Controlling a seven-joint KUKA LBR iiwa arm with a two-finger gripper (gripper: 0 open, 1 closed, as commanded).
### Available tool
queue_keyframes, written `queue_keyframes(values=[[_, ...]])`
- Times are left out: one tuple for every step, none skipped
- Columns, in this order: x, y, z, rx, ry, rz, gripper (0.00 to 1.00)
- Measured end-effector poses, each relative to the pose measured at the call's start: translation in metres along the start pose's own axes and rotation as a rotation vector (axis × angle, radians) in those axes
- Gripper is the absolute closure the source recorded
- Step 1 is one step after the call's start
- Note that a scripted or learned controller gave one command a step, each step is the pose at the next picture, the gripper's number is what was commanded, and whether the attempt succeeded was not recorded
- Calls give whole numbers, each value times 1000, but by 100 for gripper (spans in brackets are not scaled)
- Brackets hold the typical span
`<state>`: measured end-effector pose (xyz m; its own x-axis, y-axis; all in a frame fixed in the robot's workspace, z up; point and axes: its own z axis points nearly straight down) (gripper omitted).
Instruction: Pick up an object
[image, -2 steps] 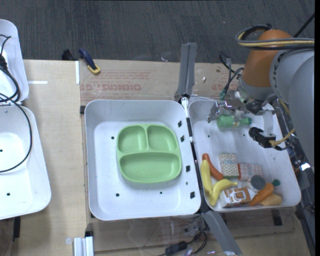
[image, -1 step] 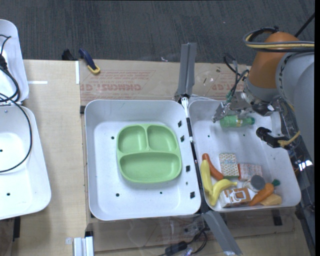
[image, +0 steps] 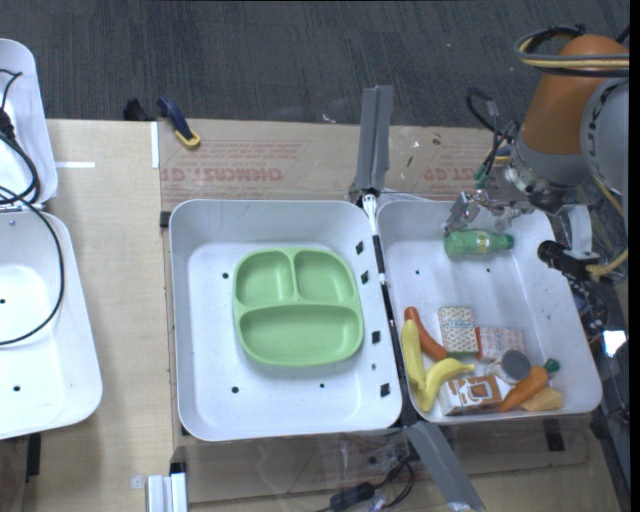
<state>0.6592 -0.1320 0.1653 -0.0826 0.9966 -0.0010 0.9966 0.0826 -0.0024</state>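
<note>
My gripper (image: 468, 212) hangs over the far end of the right bin (image: 570, 300), under the orange-banded wrist. A green bottle (image: 480, 242) lies on its side directly below and in front of it, close to or touching it; whether it is gripped is unclear. At the near end of the same bin lie a yellow banana (image: 424, 372), an orange-red carrot (image: 428, 340), a second carrot (image: 526, 388), a small patterned box (image: 458, 328), a pink packet (image: 498, 342) and a carton (image: 470, 393).
The left bin (image: 200, 330) holds a green divided plate (image: 297, 305). A grey upright divider post (image: 374, 140) stands between the bins at the back. White trays and a black cable (image: 30, 260) sit at the far left.
</note>
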Motion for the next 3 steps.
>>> queue_keyframes(values=[[-17, -2, 60, 0, 0, 55, 0], [-17, -6, 57, 22, 6, 57, 100], [0, 0, -92, 2, -1, 189, 100]])
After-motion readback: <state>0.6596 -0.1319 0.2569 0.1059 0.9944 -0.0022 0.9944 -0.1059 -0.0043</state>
